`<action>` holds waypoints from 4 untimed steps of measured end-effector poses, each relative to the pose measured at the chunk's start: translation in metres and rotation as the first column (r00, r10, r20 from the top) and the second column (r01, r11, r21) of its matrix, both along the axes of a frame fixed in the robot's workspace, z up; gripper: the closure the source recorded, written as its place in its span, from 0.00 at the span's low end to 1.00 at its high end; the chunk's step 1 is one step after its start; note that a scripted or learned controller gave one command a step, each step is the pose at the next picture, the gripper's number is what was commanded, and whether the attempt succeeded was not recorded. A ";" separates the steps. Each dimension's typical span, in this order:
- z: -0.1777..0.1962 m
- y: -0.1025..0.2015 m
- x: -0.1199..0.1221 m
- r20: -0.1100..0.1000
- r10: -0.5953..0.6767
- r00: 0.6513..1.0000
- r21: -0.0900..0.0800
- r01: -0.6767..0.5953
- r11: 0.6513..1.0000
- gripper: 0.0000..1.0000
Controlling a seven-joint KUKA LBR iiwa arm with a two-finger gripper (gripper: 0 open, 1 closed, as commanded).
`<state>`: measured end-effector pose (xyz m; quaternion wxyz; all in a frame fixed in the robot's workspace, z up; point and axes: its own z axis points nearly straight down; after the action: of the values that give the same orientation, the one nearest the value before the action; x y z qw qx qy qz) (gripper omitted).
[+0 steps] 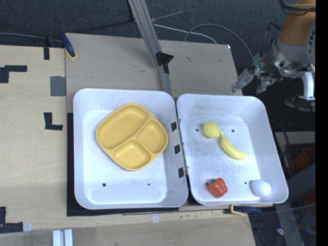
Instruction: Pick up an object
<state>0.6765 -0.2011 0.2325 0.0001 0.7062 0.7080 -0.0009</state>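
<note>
The gripper [251, 81] hangs at the upper right of the frame, just past the top rim of the right bin [271, 152], outside it and above the dark floor beside the bench. Its two fingers look spread apart, with nothing between them. The grey arm [294, 35] with its orange band rises behind it into the top right corner. In the right bin, a yellow lemon [211, 130] lies in the upper middle, touching or just beside the upper end of a banana [232, 147] that slants down toward the right. A red pepper [217, 187] sits near the bottom rim, and a white ball [261, 188] rests in the lower right corner, close against the wall. The left half of this bin's floor and its upper right part are bare. The left bin [87, 188] holds a yellow divided plate [131, 136] in its upper middle, tilted diagonally, with bare floor along the bottom and left. A grey metal bar [148, 35] slants down from the top of the frame to the seam between the bins.
</note>
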 end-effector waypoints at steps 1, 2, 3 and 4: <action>0.000 0.000 0.000 0.000 0.000 1.000 0.000 0.000 1.000 0.00; -0.045 -0.005 0.000 -0.004 -0.001 1.000 0.000 0.001 1.000 0.00; -0.107 -0.006 0.003 -0.007 -0.001 1.000 0.000 0.001 1.000 0.00; -0.141 -0.005 0.000 -0.033 -0.005 0.999 0.011 0.005 1.000 0.00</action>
<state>0.6760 -0.2057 0.0917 -0.0154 0.7078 0.7062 -0.0086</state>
